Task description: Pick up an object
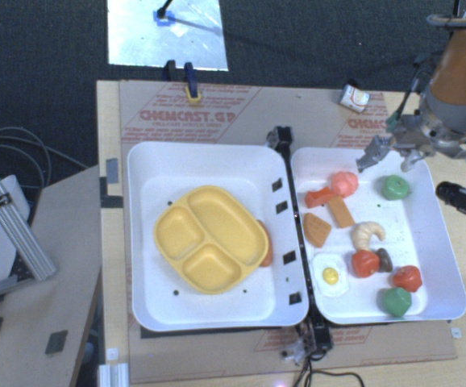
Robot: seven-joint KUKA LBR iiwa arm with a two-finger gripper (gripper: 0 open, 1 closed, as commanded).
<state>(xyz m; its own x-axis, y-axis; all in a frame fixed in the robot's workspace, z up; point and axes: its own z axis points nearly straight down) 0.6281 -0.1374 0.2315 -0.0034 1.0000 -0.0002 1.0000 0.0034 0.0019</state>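
The right bin (447,252) holds several toy foods. Among them are a pink ball (344,184), a red piece (320,197), an orange stick (340,211), an orange wedge (317,230), a croissant (368,234), a fried egg (330,275) and a red tomato (364,263). There are also a small brown piece (384,258), another red fruit (407,277) and two green fruits (395,187) (395,300). My gripper (392,158) hovers over the bin's far edge, open, its fingers spread with nothing between them, just above the upper green fruit.
The left bin (148,184) holds a yellow divided plate (210,238) with an orange item (266,252) peeking from under its right side. A small white object (354,97) lies on the bench beyond the right bin. A black clip (280,137) sits where the bins meet.
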